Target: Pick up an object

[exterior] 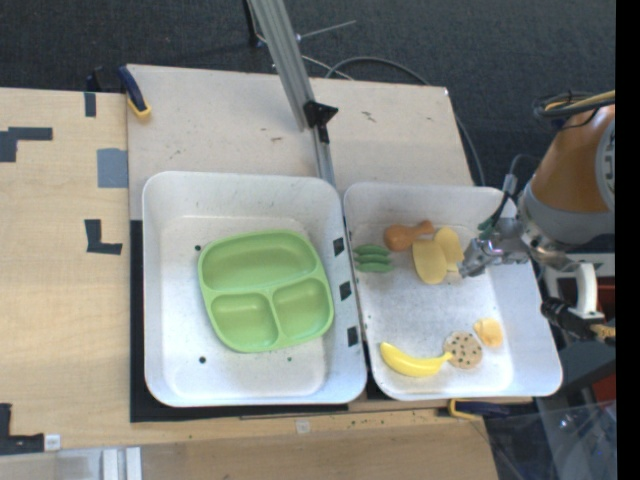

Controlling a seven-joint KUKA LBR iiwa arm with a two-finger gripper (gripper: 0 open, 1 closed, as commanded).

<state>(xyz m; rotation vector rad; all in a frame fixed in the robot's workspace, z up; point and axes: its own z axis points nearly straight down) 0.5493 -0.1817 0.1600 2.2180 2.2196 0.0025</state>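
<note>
The right bin [520, 298] holds several toy foods: an orange-brown piece [406, 234], a pale yellow piece [436, 256], a green pod [373, 258], a banana [411, 360], a speckled cookie [463, 349] and a small orange piece [489, 331]. My gripper [476, 258] is low in the right bin, just right of the pale yellow piece and close to its edge. Nothing shows between its fingers.
The left bin [160, 268] holds a green divided plate [266, 290]. A metal pole [290, 63] slants over the bench toward the wall between the bins. The arm's grey and orange body [575, 173] hangs over the right bin's right rim.
</note>
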